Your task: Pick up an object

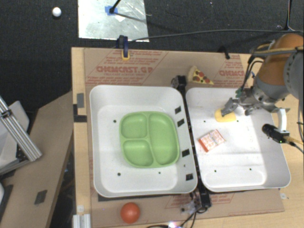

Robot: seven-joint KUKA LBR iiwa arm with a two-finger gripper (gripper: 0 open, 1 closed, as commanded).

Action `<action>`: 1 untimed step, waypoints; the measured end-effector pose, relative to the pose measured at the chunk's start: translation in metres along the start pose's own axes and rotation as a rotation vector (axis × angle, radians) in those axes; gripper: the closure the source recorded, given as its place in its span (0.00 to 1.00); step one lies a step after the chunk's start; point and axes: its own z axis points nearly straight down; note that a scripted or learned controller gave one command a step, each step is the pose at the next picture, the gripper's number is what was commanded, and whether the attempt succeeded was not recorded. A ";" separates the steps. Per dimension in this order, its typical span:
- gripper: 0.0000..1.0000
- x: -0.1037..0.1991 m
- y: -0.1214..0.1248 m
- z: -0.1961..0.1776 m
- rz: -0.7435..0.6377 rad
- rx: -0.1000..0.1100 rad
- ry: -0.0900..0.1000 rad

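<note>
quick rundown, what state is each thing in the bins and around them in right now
green divided tray: flat in left bin, compartments bare
yellow piece: lying in right bin, at the tool
red-and-white packet: flat in right bin, untouched
pizza slice toy: on the board behind the bins
orange ball: on the board's front edge

A robotics laboratory test cell. A cardboard-covered bench (156, 63) bears two shallow white bins (97, 127) clipped side by side and stands against a black fabric backdrop (199, 8). A grey industrial arm with an orange band (280, 61) reaches in from the right, trailing cables (199, 31). Aluminium framing (19, 134) stands at the left. Toy props lie about: a green divided plate (149, 139), a pizza slice (200, 76), an orange ball (130, 212).
</note>
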 end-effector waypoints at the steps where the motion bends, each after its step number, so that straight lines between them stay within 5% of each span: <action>1: 1.00 0.000 0.002 -0.015 -0.001 -0.006 -0.001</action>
